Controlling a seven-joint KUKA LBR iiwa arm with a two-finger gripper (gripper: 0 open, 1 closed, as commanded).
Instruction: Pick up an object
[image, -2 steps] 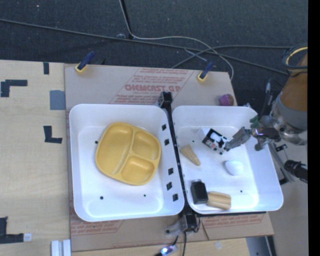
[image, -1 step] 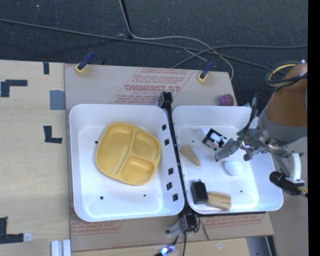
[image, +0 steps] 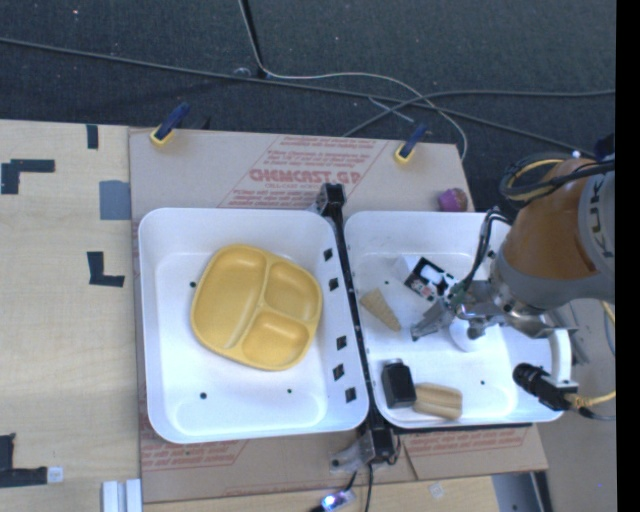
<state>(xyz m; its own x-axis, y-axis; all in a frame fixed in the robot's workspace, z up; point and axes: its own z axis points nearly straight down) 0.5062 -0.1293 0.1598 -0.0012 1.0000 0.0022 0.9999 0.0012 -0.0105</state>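
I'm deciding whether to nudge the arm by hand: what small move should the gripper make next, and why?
Probably a short move toward the tan wedge-shaped block and then down over it. The gripper sits in the right bin just beside that block, nothing shows between its fingers, and the black block and wooden cylinder lie farther off.

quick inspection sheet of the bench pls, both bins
Surface: two white bins on cardboard, clamped at the back.
Job's things: right bin holds a tan wedge, black block, wooden block, black-and-white piece.
Clutter: yellow divided plate in left bin; purple object outside.
Gripper: gripper low over right bin, nothing visibly held.
Cables: black cables behind the bench.
Surroundings: dark floor, taped wooden board on the left.
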